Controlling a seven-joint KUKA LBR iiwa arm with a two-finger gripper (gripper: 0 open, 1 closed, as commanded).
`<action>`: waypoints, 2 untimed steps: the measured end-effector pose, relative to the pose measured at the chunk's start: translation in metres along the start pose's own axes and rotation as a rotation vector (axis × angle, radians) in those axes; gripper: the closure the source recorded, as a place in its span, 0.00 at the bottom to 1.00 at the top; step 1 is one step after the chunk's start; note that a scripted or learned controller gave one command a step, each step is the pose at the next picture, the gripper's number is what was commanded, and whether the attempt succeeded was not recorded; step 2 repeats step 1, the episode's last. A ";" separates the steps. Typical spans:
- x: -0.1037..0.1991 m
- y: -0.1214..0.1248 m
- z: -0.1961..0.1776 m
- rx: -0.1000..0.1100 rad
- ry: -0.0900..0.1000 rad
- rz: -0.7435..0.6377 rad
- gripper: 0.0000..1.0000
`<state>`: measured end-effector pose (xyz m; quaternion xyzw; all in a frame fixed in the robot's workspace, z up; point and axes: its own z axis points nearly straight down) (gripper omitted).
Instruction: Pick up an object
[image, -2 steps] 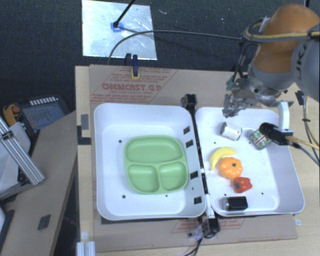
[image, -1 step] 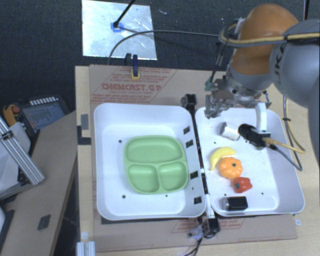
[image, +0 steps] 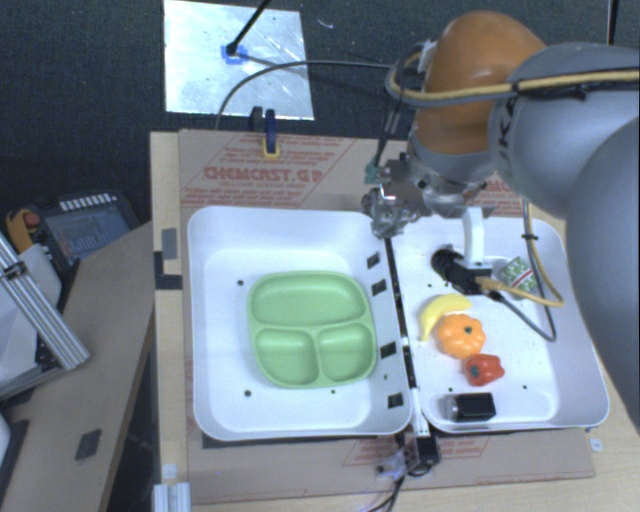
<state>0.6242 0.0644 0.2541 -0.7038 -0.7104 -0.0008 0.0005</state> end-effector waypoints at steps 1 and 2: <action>0.045 -0.013 0.011 0.001 0.000 0.000 1.00; 0.045 -0.013 0.011 0.001 0.000 0.000 1.00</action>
